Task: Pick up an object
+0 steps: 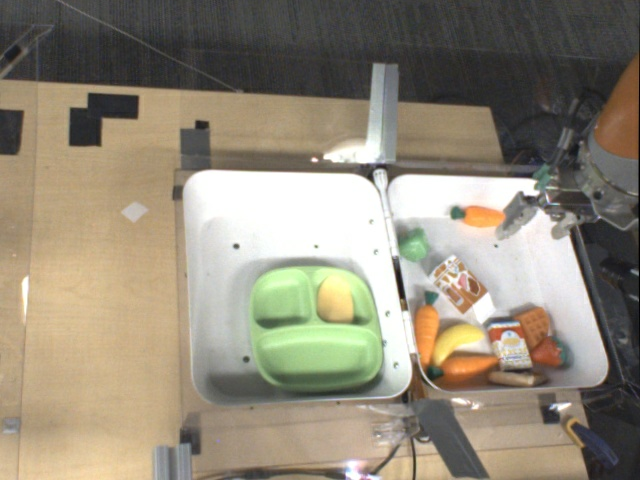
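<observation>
Gripper [537, 218] mine, fingers spread apart, nothing between them, hovering over right bin [590, 298] near far edge. Small carrot [478, 215] lies just left of it. Step: approach. Next: shift left, descend, close.

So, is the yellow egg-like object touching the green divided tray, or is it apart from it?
Touching. In the camera view the yellow object lies inside the upper right compartment of the green tray, resting on its floor.

Light wood bench [90, 298] with black square markings [100, 116] at its far left corner. Dark grey carpet [250, 18] beyond. A metal post [384, 113] stands at the bench's rear.
</observation>
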{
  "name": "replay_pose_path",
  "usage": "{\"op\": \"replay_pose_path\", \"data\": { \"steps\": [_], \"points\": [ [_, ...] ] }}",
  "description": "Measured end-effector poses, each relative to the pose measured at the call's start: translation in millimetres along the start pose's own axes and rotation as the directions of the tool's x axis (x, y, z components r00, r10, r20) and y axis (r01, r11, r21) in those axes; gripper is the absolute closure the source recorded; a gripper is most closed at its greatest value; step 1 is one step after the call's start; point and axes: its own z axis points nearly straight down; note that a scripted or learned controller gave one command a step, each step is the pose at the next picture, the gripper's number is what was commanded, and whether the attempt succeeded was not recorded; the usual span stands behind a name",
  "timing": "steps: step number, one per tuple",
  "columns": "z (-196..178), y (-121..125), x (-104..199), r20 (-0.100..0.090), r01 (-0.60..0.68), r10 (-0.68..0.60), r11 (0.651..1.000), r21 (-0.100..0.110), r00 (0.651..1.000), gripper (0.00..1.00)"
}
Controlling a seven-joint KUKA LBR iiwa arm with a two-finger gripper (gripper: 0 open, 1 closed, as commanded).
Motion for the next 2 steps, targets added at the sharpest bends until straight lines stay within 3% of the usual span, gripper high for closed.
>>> {"op": "replay_pose_path", "data": {
  "steps": [1, 2],
  "points": [
    [162, 55, 16, 0.001, -0.015, 0.015, 1.000, -0.007, 1.000, 0.00],
    [167, 29, 47, 0.002, -0.054, 0.054, 0.998, -0.016, 0.999, 0.00]
  ]
}}
